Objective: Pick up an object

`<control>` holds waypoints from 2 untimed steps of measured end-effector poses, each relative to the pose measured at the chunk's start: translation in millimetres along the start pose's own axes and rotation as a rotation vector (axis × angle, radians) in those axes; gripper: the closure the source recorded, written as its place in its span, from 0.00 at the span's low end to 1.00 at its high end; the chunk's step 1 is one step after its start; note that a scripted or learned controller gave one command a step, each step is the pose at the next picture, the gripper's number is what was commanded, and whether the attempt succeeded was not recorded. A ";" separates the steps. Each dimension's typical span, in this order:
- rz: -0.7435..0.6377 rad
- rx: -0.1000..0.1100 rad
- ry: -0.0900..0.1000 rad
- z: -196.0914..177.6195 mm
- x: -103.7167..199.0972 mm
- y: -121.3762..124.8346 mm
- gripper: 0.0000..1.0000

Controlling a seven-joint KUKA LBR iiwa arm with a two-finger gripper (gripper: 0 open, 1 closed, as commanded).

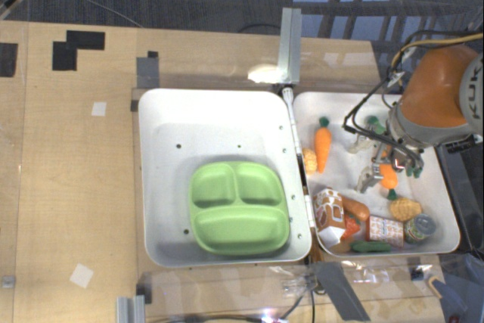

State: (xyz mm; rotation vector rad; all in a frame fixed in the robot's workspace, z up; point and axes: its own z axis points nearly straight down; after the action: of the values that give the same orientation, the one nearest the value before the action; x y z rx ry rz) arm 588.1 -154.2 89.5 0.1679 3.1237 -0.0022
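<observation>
The grey arm (454, 98) reaches in from the right, its orange band bulking above the wrist. Dark cables loop along the wrist's left side. Below it the hand (376, 172) points down and to the left, its metal parts low and close together.

Arm (442, 91) cut off by the right edge, with part of the right bin (333, 106) hidden beneath it. Gripper (382, 166) partly covered by wrist and cables; finger spacing too small and cluttered to tell. Small orange piece (389, 176) right at the fingertips, whether pinched or merely beside them unclear. Green bits (373, 120) near the wrist half hidden, kind unreadable. Print on the carton (328, 209) and the flat packet (384, 228) too blurred to read
</observation>
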 end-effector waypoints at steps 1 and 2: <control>-0.007 0.002 -0.019 -15.8 -5.6 1.5 1.00; -0.171 -0.001 0.005 -12.5 91.0 21.2 1.00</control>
State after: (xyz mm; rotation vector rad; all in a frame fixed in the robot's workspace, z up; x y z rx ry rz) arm 499.7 -123.3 100.8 -0.1003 3.1317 -0.0018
